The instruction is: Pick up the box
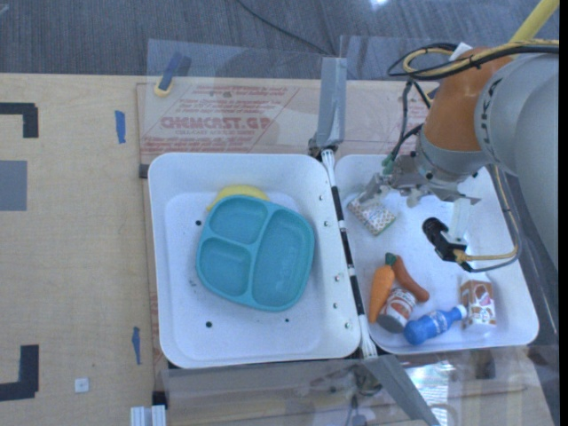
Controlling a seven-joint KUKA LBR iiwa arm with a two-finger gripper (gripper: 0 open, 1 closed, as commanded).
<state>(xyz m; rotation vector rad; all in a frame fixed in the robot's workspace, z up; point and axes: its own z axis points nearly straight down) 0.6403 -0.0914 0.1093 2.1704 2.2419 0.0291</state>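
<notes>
Faint red print on cardboard sheet (222,114), illegible.

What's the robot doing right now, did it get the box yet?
End effector low in right bin, fingers unclear. Box just beneath, not lifted. Carrot, bottle apart, nearer the front.

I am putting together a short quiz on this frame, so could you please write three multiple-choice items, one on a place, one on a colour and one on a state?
1. Where does the divided plate lie?
A. In the left bin
B. In the right bin
C. On the bare bench

2. What colour is the bottle near the right bin's front edge?
A. Green
B. Blue
C. Yellow

3. How does the small patterned box stand?
A. Lifted well above the bin
B. Stacked on the plate
C. Resting on the right bin's floor, beside the tool

Answers: 1 A, the teal plate sits on the left bin's floor. 2 B, its body is blue with a white cap. 3 C, it lies flat at the bin's back left, just below the arm's end.
</notes>
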